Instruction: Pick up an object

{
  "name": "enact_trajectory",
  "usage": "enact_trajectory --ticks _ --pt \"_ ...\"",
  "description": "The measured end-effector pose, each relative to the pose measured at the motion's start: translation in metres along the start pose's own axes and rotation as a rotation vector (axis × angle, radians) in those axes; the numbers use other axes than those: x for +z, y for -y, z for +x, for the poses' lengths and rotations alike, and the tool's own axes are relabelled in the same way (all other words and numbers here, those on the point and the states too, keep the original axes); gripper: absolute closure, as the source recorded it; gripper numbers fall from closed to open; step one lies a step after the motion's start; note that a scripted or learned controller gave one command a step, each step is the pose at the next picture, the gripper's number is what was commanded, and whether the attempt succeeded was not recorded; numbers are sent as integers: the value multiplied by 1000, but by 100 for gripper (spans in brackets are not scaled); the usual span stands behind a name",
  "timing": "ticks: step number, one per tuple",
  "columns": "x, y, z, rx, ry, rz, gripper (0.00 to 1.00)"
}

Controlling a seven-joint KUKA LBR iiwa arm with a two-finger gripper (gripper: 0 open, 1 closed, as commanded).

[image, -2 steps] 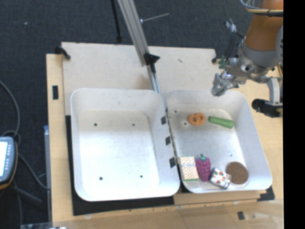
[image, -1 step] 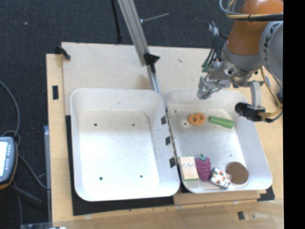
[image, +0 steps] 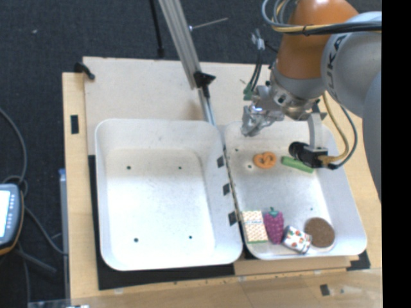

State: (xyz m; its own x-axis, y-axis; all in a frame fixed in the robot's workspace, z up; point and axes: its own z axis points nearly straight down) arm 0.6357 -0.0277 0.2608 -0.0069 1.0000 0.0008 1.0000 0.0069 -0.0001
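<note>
Hovering at the right bin's (image: 347,201) far-left corner, the end effector (image: 252,126), aperture unreadable, holds nothing visible; next, descend onto the orange piece (image: 264,160).

Grey arm (image: 359,63) w/ glossy orange band, looped grey/yellow cables up top, small silver metal end effector (image: 253,124).

The light is even, soft and moderately bright, seemingly from overhead. The 2 white bins (image: 160,191) come out pale and slightly washed, with grain across their floors. A bright highlight sits on the arm's orange band (image: 314,24). Shadows are faint: a soft one lies under the bins' near rims. The dark floor (image: 38,18) around the bench (image: 128,88) is dim and speckled with noise. Overall sharpness is low; small items look soft and edges slightly smeared.
</note>
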Motion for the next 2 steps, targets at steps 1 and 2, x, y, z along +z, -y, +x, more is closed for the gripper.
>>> enact_trajectory --ticks 1,2 --pt "-1 10 55 0 0 0 100" --pt "4 28 99 0 0 1 100"
